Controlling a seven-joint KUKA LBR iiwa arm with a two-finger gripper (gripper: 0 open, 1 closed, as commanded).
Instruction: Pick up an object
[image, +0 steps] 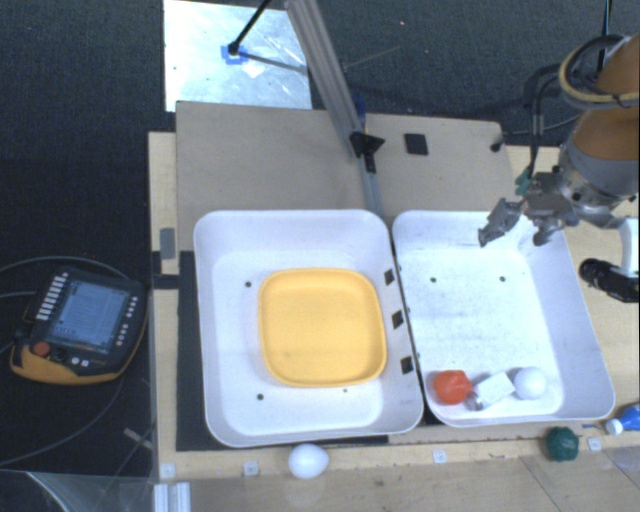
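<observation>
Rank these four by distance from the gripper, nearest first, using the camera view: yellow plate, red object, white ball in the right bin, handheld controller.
From the gripper:
1. White ball, near edge of the right bin.
2. Red object, same edge, further left; close to the ball's distance.
3. Yellow plate, in the left bin.
4. Handheld controller, far left, off the bench.

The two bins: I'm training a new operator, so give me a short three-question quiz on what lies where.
1. True or false: the yellow plate lies in the left bin.
2. Which lies nearest the right bin's near edge? A) the red object B) the gripper C) the pendant
3. Fill in: the white egg lies ____ the bins, on the bench.

Key: 1 true; 2 A; 3 outside.
</observation>
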